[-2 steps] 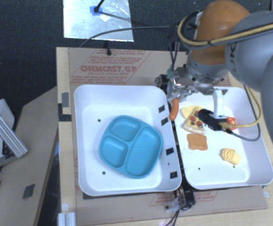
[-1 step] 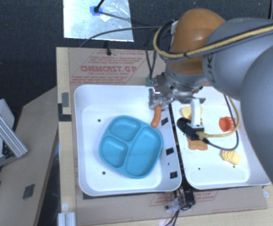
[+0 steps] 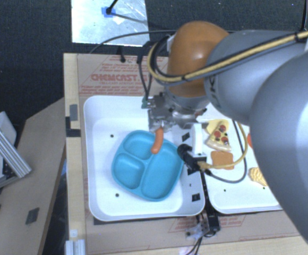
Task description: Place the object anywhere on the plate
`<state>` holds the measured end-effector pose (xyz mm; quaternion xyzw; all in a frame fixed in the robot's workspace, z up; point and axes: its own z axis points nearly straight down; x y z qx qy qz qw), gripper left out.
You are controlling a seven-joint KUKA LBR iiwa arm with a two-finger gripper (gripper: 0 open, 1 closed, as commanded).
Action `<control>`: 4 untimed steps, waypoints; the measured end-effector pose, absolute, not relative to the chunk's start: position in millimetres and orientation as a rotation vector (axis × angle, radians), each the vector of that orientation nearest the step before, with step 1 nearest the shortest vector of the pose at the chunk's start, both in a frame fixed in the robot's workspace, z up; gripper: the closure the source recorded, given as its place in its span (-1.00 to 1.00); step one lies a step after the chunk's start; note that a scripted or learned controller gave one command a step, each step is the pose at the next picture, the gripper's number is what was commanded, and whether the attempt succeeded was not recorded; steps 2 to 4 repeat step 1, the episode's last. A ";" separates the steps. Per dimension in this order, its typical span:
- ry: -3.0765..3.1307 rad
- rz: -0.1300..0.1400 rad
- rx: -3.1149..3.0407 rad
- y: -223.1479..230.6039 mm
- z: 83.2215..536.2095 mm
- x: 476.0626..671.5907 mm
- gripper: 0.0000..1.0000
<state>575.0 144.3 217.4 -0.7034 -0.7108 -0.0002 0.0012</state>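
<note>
Grey KUKA arm with orange band (image 3: 196, 52), reaching from right over left shallow white bin (image 3: 98, 142). Right white bin (image 3: 239, 195) alongside, holding pizza-slice toy (image 3: 219, 133), tan toast-like piece (image 3: 222, 159), yellow item (image 3: 257, 175) at arm's edge. Blue three-compartment plastic plate (image 3: 143, 169) in left bin. Two-finger gripper (image 3: 158, 125) above plate's upper rim. Orange sausage-shaped object (image 3: 157, 141) hanging upright from fingers, pinched at top, lower end over plate.
</note>
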 end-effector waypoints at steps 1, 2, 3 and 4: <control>-2.226 -0.001 -2.217 140.8 217.9 576.2 -1.00; -2.226 -0.001 -2.217 140.8 217.9 576.2 -1.00; -2.226 -0.001 -2.217 140.8 217.9 576.2 -1.00; -2.226 -0.001 -2.217 140.8 217.9 576.2 -1.00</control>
